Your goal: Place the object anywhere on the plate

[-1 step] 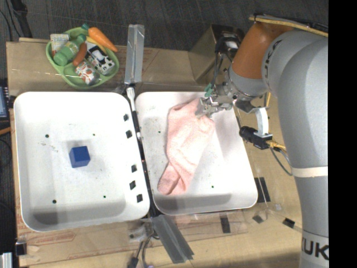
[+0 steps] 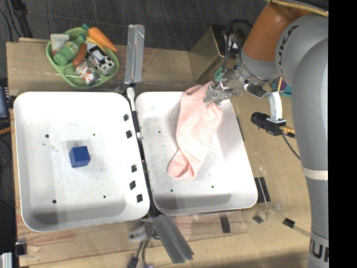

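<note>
A pink cloth [image 2: 195, 130] stretches across the right bin [image 2: 234, 188], from its upper right edge down to the bin's middle. My gripper [image 2: 215, 95] sits at the cloth's top corner, with the fingers pinched on the fabric, and the upper end looks lifted. The cloth's lower end [image 2: 181, 166] rests folded on the bin floor. A green plate [image 2: 54, 61] stands on the bench beyond the left bin, at the far left, and is piled with toy food.
A blue cube [image 2: 80, 156] lies in the left bin [image 2: 33, 205]. A carrot [image 2: 100, 37] and small packets crowd the green plate. A grey bracket [image 2: 134, 54] stands upright between the bins at the back. A black cable plug [image 2: 268, 121] hangs by the arm.
</note>
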{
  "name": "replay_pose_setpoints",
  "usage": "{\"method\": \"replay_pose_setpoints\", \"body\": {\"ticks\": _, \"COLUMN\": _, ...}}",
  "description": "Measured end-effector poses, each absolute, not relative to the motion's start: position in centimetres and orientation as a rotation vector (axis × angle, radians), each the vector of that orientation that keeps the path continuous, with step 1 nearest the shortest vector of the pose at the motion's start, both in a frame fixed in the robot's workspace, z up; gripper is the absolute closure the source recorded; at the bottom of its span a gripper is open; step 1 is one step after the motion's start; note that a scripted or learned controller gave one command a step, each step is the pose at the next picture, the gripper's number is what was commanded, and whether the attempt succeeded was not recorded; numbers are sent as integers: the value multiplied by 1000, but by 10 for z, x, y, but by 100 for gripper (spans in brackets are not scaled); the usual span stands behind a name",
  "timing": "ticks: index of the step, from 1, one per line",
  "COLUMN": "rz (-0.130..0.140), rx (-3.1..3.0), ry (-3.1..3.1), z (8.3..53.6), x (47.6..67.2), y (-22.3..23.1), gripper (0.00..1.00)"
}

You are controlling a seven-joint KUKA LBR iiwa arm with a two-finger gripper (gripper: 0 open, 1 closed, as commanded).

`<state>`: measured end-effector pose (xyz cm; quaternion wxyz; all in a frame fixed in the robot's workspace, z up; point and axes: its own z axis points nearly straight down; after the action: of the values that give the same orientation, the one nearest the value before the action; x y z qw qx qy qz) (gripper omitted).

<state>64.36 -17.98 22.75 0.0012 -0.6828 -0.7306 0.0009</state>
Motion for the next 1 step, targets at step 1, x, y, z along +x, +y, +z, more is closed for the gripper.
{"method": "replay_pose_setpoints", "body": {"ticks": 1, "rz": 4, "rx": -2135, "ry": -2302, "z": 230, "x": 644, "y": -178, "gripper": 100}}
